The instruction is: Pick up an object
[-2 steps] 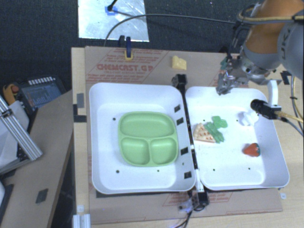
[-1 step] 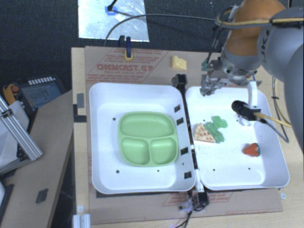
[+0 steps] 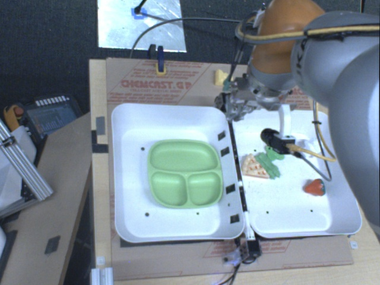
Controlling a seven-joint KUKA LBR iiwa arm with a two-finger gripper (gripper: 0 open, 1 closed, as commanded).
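Green divided plate (image 3: 184, 174): leftmost candidate for the pick. It lies flat in the middle of the left bin (image 3: 127, 159), toward the near edge and to the view's left of the pincer (image 3: 236, 107), well apart from it. It is broad and shallow, with three compartments facing up, and is judged a poor fit for a two-finger grasp except at the rim.

Pincer: stationed above the far end of the wall where the two bins meet. Whether it is wide or narrow cannot be told, as the metalwork there reads as one cluster. Nothing is seen held in it.

Pizza slice (image 3: 253, 167): in the right bin (image 3: 297, 221), just beside the dividing wall. It lies toward the near edge from the pincer and slightly to the view's right. It is the nearest loose item and lies flat as a wedge.

Green toy piece (image 3: 274, 164): touching the slice on the side away from the wall. Its long axis runs roughly from far to near.

Red toy fruit (image 3: 314, 187): furthest to the view's right and nearer the front than the others, well apart from the pincer and clear of neighbours.

Finding: the coming move is judged to turn on a travel toward the near edge along the right bin's side of the wall. The slice and the green piece touch, so a clean single pick is at risk.
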